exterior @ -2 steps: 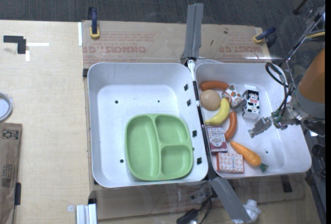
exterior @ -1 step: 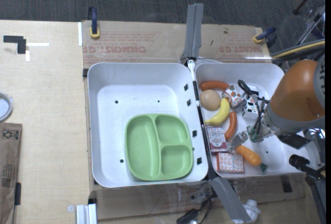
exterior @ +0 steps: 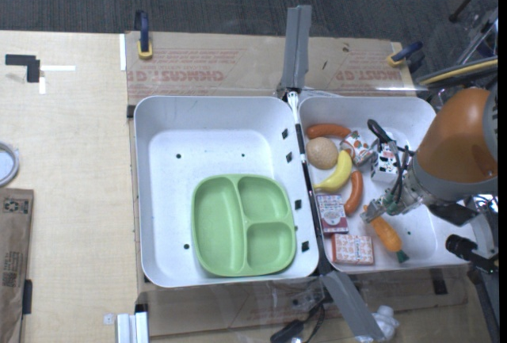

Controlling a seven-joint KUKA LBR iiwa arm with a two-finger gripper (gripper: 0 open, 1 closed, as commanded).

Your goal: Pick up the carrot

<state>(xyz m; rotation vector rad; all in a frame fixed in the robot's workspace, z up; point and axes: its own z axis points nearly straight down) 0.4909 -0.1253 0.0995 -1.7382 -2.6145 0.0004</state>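
The carrot (exterior: 387, 236) is orange with a small green tip and lies at a slant on the floor of the right bin (exterior: 420, 245), near its front. My gripper (exterior: 379, 209) hangs low just above the carrot's upper left end and looks to be touching it or nearly so. The arm's orange band (exterior: 459, 145) rises to the right of it. The carrot still rests on the bin floor.
Left of the carrot lie two red snack packs (exterior: 352, 249), a sausage (exterior: 354, 191), a banana (exterior: 339, 172), a bread roll (exterior: 322, 152) and another sausage (exterior: 329, 130). Small toys (exterior: 383, 156) sit behind the gripper. A green divided plate (exterior: 244, 224) lies in the left bin (exterior: 158, 175).
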